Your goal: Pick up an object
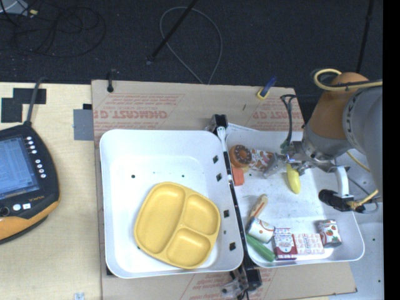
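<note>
Left bin (119, 161): yellow divided tray (176, 224) near front edge. Right bin (350, 245): round snack lid (240, 155) at back-left corner, green item (260, 247), red-white cartons (294, 242) along front edge. Banana (292, 180) near bin's back edge, directly under end effector (296, 162); finger state: cannot tell. Arm (340, 120) enters over right edge.

light: even, overhead, fairly bright | glare: mild on white bins (119, 161) | shadows: soft, short | focus: slightly soft, grainy dark background
</note>
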You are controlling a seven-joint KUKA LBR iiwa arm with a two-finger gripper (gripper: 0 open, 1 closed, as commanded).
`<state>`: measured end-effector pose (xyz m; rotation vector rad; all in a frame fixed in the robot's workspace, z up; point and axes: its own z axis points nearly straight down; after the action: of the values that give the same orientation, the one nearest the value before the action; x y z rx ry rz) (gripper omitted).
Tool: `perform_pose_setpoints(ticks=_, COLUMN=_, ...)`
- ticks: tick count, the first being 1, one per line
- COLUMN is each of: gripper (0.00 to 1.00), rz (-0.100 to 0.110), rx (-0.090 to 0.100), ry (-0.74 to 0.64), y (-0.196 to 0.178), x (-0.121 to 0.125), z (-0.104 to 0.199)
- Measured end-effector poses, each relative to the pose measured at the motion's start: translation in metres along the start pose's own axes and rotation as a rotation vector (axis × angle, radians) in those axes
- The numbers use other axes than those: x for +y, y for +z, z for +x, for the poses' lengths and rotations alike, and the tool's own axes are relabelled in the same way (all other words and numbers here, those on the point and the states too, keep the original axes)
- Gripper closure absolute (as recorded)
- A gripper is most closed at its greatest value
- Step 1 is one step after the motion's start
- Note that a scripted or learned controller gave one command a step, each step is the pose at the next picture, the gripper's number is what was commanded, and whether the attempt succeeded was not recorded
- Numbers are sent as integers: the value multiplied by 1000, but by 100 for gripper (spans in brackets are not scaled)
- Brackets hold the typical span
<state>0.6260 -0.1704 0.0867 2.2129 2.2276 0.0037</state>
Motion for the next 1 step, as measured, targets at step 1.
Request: perform_pose_setpoints(ticks=1, gripper=100, rz=6, rx=0, ry=4, y=-11, x=-4, z=-3)
